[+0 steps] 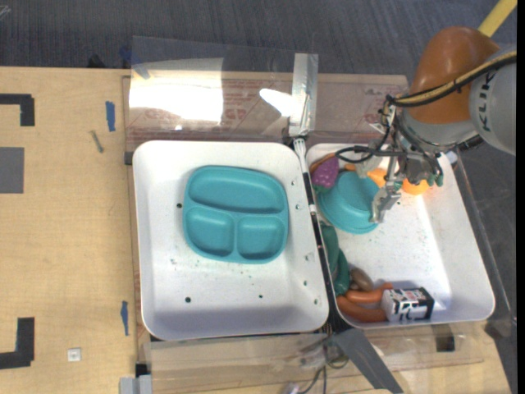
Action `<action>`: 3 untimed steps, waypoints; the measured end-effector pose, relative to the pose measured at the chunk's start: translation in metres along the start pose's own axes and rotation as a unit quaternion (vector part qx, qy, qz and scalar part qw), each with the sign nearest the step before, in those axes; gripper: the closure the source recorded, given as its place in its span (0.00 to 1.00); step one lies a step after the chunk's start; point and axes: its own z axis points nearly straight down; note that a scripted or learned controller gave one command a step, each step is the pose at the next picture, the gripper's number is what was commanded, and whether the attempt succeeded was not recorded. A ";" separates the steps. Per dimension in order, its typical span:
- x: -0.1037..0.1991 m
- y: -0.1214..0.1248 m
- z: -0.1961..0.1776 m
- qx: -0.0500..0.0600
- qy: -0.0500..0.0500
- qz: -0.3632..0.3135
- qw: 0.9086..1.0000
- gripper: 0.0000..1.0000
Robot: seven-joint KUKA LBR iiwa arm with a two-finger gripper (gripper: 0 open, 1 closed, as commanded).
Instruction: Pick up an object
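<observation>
Two white bins [156,245]; one teal tray [235,213], one teal bowl [351,203]; hand [387,197] state unclear.

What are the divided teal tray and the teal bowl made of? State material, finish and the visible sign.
Divided teal tray: probably moulded plastic, matte; uniform colour, rounded compartment ridges, soft dull highlights.
Teal bowl: likely the same plastic, slightly satin; same even colour, smooth thick rim. Silicone cannot be excluded.
</observation>
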 end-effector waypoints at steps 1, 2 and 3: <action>-0.002 -0.008 0.000 -0.004 -0.005 -0.002 1.000 0.00; -0.007 -0.025 0.024 -0.002 -0.018 0.019 1.000 0.00; -0.010 -0.030 0.009 0.004 -0.027 0.019 0.999 1.00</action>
